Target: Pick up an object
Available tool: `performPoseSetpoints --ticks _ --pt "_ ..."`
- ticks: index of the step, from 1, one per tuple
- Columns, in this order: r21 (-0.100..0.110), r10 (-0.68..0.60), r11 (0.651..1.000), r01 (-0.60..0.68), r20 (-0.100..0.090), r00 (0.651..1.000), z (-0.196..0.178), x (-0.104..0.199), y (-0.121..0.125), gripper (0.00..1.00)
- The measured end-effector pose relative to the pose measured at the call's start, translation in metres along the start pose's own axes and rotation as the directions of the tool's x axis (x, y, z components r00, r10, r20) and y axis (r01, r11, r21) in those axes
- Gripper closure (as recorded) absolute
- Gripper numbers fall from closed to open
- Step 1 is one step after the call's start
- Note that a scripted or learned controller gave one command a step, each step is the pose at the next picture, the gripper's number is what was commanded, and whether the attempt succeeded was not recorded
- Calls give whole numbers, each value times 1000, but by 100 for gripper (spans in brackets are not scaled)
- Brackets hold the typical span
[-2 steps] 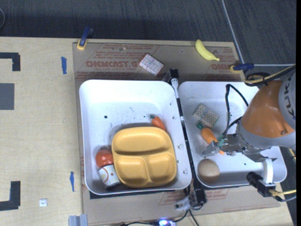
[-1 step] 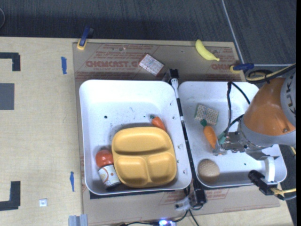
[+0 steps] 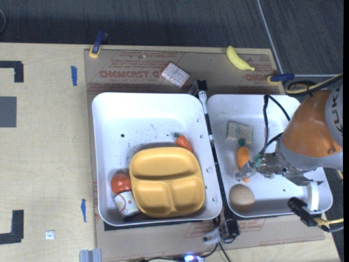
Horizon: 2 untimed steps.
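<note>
Toy carrot just left of the gripper, seemingly touching its tips. Finger spread unreadable; no grip confirmed. Brown potato-like lump just below. Risk: a glancing close nudges the carrot aside.

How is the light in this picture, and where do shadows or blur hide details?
Camera view: soft, even light from above; the yellow tray casts a faint shadow on the left bin; the floor above the bench is dark; the gripper beside the carrot is small and blurred.
</note>
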<state>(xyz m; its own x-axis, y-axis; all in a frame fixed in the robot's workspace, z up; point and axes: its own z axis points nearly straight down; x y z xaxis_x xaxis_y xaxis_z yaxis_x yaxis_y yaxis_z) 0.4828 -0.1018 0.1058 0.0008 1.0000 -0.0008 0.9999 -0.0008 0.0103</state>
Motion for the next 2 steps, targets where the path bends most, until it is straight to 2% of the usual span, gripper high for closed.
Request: performPoseSetpoints --ticks 1,2 --pt "-4 0 1000 0 1 1000 -10 0 1 100" --pt "-4 0 1000 0 1 1000 -10 0 1 0"
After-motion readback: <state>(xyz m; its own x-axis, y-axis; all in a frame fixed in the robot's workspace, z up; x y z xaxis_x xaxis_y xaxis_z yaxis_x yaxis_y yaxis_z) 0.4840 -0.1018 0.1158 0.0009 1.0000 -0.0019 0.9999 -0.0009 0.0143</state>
